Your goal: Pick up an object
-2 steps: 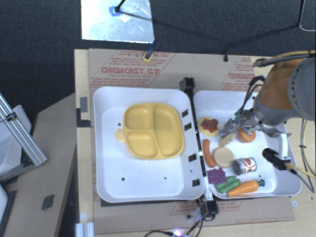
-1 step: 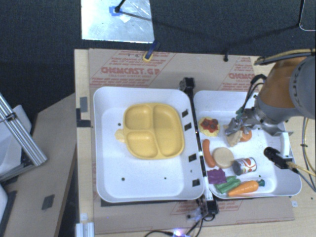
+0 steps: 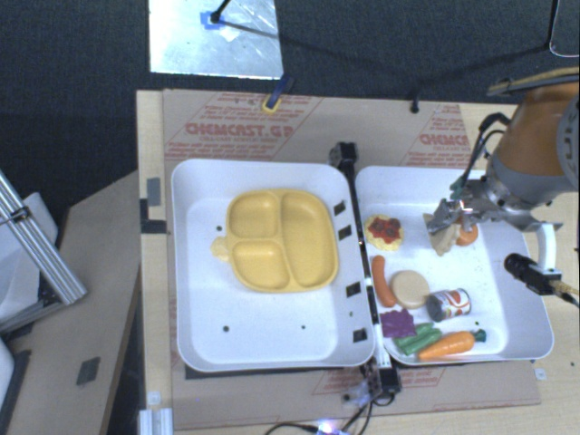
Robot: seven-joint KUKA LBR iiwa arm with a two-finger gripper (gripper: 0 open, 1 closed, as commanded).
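Note:
The gripper reaches in from the right over the upper right part of the right bin. Directly under its tip lies a small beige piece, with an orange-and-white item touching it on the right. Further left in that bin lies a red and yellow toy food. Below it are a sausage, a tan round piece and a small can. Along the bin's front lie purple grapes, green beans and a carrot.
The left bin holds a yellow divided plate. A black divider with clips runs between the bins. A black part of the arm hangs over the right bin's right rim. A metal sheet lies beyond the bench.

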